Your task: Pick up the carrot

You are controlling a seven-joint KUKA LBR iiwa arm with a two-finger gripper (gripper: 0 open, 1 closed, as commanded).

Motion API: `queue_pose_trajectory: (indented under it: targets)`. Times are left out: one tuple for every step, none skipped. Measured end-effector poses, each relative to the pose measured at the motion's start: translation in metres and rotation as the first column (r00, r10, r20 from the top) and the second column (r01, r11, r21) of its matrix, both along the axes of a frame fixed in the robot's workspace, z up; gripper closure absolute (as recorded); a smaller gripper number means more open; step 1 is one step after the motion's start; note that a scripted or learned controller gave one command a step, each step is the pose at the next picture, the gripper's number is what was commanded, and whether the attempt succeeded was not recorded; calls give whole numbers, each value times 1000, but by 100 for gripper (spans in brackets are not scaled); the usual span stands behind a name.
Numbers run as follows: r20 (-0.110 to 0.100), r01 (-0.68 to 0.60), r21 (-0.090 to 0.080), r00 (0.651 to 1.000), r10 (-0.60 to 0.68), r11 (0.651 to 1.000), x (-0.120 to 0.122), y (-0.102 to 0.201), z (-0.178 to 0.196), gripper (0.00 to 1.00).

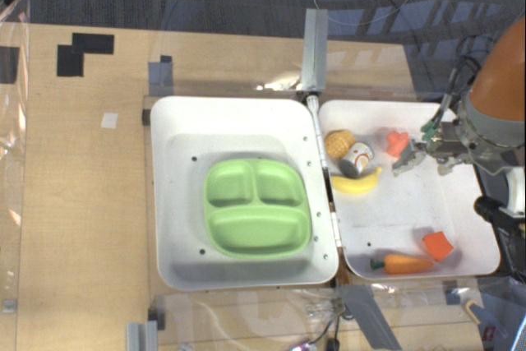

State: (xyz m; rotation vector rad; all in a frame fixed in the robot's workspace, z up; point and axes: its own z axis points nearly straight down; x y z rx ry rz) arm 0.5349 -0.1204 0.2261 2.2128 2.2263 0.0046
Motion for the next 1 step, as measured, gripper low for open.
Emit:
queue_pose_trajectory:
  targets:
    - [5, 85, -2, 996, -85, 996, 62, -78, 212, 0]
